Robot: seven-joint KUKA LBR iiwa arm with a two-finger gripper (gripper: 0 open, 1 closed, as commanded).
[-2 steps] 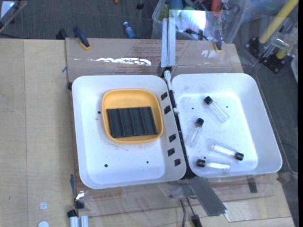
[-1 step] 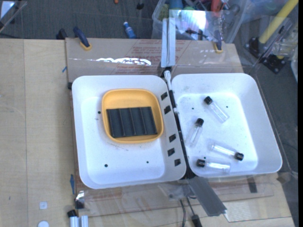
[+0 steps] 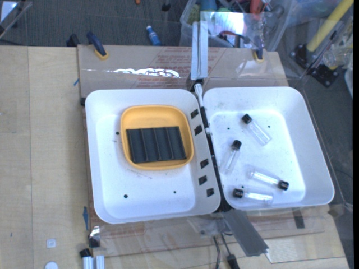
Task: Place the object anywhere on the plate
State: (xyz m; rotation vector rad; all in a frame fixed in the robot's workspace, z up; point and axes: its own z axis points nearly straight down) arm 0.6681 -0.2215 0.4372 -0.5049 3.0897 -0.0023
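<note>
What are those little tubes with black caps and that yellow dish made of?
The tubes look like clear glass or plastic, since the white bin shows through them; which one is hard to tell. The yellow plate seems matte plastic, evenly coloured with soft rounded edges. Its dark ribbed insert may be rubber or foam.

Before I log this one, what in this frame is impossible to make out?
- Vials in the right bin: clear glass on white, contents too small to tell.
- Dark ribbed insert on the yellow plate: unidentifiable.
- Clutter in the clear tub: cut by top edge.
</note>
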